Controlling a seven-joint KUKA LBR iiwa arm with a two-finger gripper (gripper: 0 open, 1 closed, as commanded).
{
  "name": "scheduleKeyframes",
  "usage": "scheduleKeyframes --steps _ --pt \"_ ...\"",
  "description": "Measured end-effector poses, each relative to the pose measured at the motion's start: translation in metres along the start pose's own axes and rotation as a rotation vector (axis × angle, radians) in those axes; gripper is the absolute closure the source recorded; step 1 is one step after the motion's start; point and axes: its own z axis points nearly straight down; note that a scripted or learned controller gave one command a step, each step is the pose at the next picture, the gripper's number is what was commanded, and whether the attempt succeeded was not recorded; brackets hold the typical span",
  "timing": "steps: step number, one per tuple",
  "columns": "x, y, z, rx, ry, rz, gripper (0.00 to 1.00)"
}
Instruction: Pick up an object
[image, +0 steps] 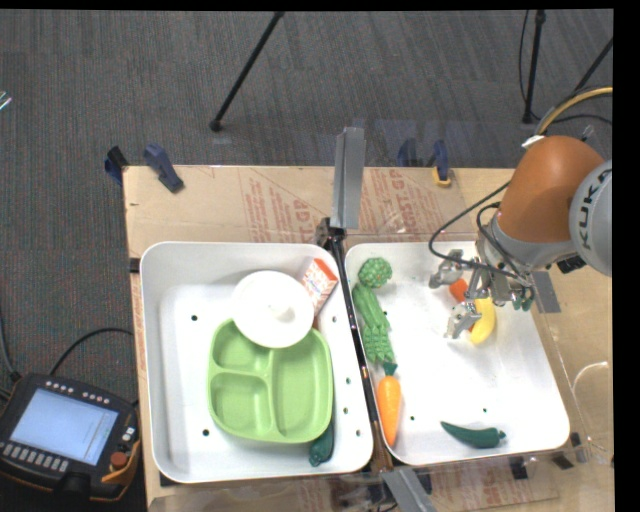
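Note:
My gripper (455, 300) hangs over the upper right part of the right bin (520, 400), with its two fingers (445, 277) spread apart, so it is open. A small orange-red object (458, 290) shows between the fingers. A yellow banana-like toy (484, 323) lies just right of the lower finger, partly hidden by the wrist. Whether either touches the fingers I cannot tell. Also in this bin are a long green leafy vegetable (375, 315), an orange carrot (388, 402) and a dark green pepper (475, 433).
The left bin (165, 380) holds a green divided plate (270, 390), a white round dish (273, 308), an orange-and-white carton (319, 281) and a dark green item (321, 449). A teach pendant (65, 430) sits left of the bench.

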Motion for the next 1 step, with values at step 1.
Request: scheduleKeyframes --steps 1 --pt "-0.0021 0.0008 -0.0121 0.0 -0.007 -0.001 1.0"
